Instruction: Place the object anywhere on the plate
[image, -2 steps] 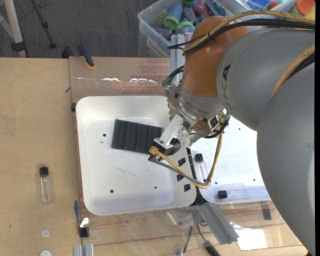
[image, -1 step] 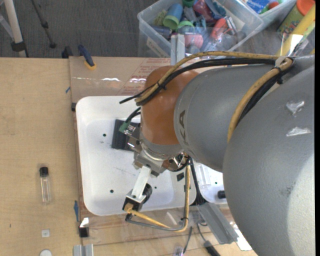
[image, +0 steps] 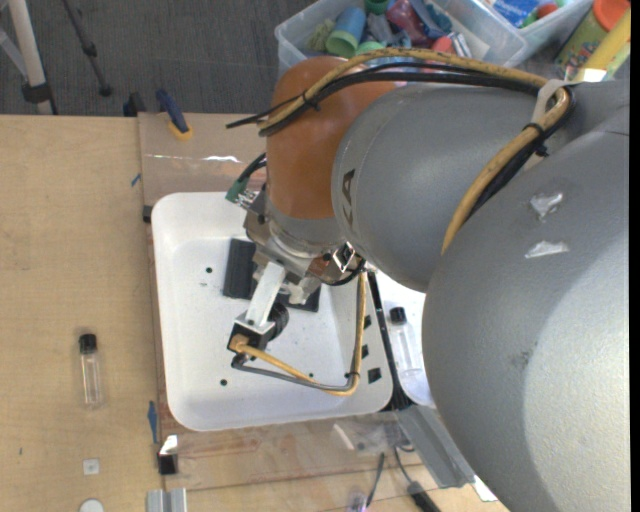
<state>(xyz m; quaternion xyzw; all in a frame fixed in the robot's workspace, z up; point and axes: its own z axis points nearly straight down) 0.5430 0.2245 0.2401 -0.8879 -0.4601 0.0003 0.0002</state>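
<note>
The object (image: 238, 268), a flat black rectangular piece with a matt, plain face, lies on the floor of the white bin (image: 190, 350) at the view's left, its long axis running nearly from the top to the bottom of the view. The gripper (image: 296, 282) hangs just beside it under the orange-banded wrist; whether it is wide or narrow cannot be told. Farther left, a clear vial (image: 90, 368) lies on the wooden bench (image: 60, 250).

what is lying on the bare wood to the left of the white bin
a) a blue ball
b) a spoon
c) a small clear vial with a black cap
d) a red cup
c, a small clear vial with a black cap lies on the wood, apart from the white bin on its left side.
</note>
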